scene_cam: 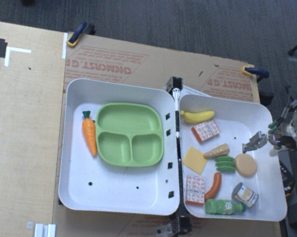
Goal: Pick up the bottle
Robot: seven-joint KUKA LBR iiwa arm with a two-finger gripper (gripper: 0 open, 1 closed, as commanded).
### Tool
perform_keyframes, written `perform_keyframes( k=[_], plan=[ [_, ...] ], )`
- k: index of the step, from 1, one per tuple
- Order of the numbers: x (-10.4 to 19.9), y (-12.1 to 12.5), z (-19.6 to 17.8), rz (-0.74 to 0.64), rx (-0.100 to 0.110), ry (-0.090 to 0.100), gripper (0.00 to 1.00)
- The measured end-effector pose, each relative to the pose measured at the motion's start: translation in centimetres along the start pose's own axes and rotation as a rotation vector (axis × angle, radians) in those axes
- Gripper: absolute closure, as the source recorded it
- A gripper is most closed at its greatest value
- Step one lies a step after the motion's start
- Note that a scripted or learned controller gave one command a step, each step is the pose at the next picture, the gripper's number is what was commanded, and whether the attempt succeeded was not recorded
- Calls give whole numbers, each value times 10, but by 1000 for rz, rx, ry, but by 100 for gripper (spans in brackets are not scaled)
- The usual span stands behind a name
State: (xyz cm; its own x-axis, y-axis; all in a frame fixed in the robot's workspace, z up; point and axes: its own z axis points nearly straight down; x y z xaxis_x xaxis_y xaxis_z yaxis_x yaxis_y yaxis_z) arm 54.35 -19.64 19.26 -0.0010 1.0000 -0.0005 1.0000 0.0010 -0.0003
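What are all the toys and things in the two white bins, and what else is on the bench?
green plate: 1, light green, three sections, middle of left bin
carrot: 1, orange with green top, left of the plate
banana: 1, yellow, top of right bin
red-and-white cartons: 2, one under the banana, one near the bottom
cheese: 1, yellow, left side of right bin
bread stick: 1, tan, middle
green pods: 1 bunch, green, middle
round bun: 1, tan, right of the pods
sausage: 1, red-orange, lower middle
can: 1, labelled, lower right
bottle: 1, green, lying along the bottom edge
clamps: 2, blue and yellow, on the cardboard's top corners
claw: 1, grey, over the right bin's upper right
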Motion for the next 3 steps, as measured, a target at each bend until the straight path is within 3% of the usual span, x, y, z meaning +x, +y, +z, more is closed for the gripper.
perform_keyframes(
  k=[1,2,3],
  plan=[
    [0,1,-10,-2,-1,-1,100],
    [-26,-66,-31,85,0,0,100],
    [58,-64,-59,125,-1,0,100]
  ],
)
